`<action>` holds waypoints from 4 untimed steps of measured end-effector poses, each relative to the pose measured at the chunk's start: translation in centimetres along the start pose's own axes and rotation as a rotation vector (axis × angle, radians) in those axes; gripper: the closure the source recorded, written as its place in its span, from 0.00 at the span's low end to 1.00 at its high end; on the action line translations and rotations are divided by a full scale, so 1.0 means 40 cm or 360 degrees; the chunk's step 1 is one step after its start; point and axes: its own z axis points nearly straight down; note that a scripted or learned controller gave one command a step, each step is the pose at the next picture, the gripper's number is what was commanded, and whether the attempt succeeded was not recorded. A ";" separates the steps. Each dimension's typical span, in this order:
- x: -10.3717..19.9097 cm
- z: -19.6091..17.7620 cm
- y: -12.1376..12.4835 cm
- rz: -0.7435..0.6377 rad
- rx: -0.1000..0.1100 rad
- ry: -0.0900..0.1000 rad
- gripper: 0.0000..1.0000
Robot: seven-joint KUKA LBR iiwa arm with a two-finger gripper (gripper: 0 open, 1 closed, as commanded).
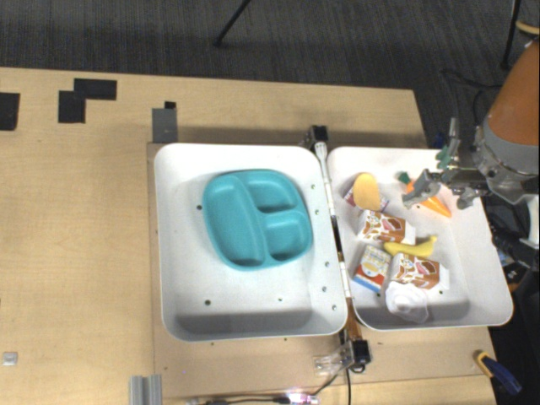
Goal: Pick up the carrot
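The carrot (435,204) is a small orange piece lying near the far right side of the right bin (489,310). My gripper (424,184) hangs right over the carrot's left end, reaching in from the right, and its metal parts cover part of the carrot. Whether the carrot is gripped cannot be made out. A small teal object (405,176) sits just left of the gripper.
The right bin also holds a yellow-orange round fruit (367,191), a banana (412,246), several printed snack packets (381,226) and a white lump (407,303). The left bin (177,310) holds a teal divided tray (256,218). The arm's orange band (519,99) is at the right edge.
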 end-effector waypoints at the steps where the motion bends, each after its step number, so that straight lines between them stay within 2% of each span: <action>1: -0.211 0.102 0.064 0.0206 0.0002 -0.0006 0.00; 2: -0.205 0.423 0.197 0.0212 0.0016 0.0001 0.00; 3: -0.204 0.380 0.210 0.0201 -0.0007 -0.0005 1.00; 4: -0.129 0.298 -0.018 0.0747 0.0006 0.0003 1.00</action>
